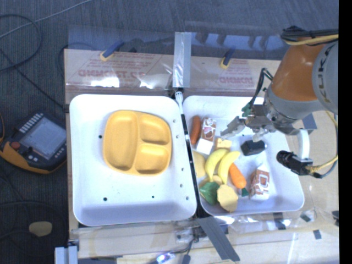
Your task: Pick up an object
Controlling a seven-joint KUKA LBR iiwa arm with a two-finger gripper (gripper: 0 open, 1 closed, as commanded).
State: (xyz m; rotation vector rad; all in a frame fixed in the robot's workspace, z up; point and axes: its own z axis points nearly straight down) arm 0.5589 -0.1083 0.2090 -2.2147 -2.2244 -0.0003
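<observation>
Reaching in: the grey arm with its orange band enters from the right and hangs over the right bin.
Tool: the tool sits above the bin's upper middle; its fingers look spread, one dark finger angled toward the left, with nothing seen between them.
Right bin: play food crowds the left half, namely a long carrot against the left wall, a small carton just beside it, two bananas in the middle, a short carrot touching them, a green piece and a pale yellow piece near the front wall, and a second carton to the right.
Dark item: a small black block lies just below the tool, apart from the bananas.
Left bin: a yellow divided plate rests in the left bin, well apart from the tool.
Surface: a handheld controller lies off to the left.
</observation>
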